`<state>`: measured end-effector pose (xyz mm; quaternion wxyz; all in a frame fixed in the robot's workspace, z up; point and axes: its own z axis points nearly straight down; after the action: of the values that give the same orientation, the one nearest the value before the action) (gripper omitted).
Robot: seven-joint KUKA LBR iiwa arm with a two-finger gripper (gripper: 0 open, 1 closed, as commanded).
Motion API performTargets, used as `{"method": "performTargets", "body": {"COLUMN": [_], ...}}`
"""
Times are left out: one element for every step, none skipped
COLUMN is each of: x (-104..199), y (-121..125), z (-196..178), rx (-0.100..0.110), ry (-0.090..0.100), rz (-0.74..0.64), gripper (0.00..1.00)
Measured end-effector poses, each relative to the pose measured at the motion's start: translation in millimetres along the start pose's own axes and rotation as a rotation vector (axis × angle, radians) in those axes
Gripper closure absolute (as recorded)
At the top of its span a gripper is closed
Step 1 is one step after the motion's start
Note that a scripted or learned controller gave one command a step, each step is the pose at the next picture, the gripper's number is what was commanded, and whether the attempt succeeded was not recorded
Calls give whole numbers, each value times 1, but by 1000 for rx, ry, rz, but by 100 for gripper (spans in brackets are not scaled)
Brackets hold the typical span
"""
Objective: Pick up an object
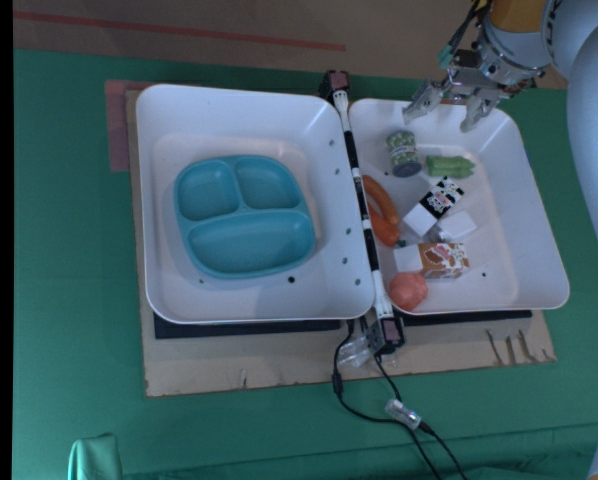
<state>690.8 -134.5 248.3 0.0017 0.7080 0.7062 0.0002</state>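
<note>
Nothing picked yet: the gripper (447, 103) hovers with fingers spread, empty, above the green vegetable (447, 165).

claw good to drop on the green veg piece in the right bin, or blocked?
Probably yes. The claw, fingers spread, hangs over the right bin just behind the green piece. Its top is uncovered; the small can and cow-print carton lie close by, so the sides are tight.

Green bench (69, 268): cardboard sheet (279, 363), two white bins (169, 118), cable (379, 413).
</note>
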Motion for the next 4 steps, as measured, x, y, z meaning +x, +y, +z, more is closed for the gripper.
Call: {"method": "performTargets", "body": {"x": [1, -2, -33, -34], "y": [-6, -10, -31, -29], "z": [18, 28, 60, 47], "rx": [-11, -3, -4, -11], "ry": [-1, -1, -1, -4], "rz": [0, 0, 1, 3], "gripper": [0, 0, 0, 100]}}
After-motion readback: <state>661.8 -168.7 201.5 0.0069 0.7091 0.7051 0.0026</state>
